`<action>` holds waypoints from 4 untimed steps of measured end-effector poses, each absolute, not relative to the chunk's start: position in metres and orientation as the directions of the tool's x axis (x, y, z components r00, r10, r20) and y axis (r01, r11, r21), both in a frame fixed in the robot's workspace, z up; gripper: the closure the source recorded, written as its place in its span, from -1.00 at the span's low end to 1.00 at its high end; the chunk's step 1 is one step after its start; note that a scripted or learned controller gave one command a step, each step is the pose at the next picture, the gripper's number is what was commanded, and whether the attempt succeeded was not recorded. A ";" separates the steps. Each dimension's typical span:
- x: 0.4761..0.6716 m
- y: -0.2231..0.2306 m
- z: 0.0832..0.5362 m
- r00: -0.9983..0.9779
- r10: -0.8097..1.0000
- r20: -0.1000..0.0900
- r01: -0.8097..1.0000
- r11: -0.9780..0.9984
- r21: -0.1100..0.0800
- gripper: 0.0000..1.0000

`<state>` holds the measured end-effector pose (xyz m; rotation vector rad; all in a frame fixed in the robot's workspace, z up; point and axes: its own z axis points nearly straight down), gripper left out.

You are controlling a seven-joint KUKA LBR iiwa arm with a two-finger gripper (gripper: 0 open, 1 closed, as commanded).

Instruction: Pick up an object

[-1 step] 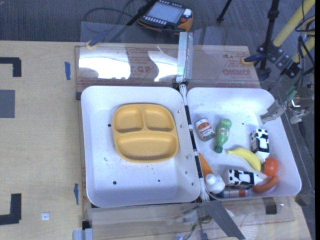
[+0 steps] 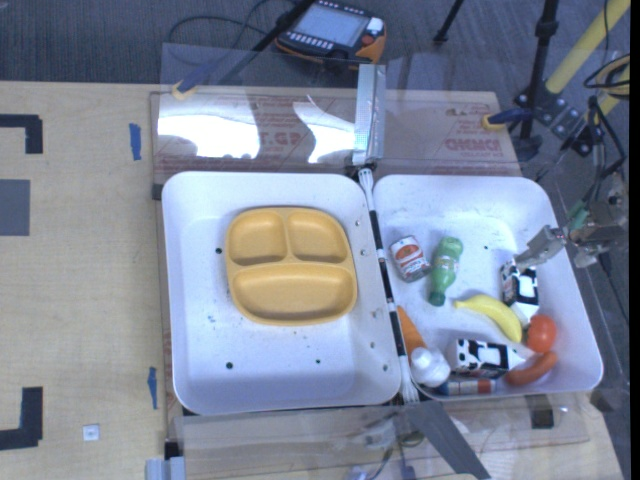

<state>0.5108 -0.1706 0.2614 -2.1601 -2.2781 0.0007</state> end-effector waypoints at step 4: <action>0.563 -0.154 0.208 0.045 0.999 -0.001 0.999 -0.045 0.001 1.00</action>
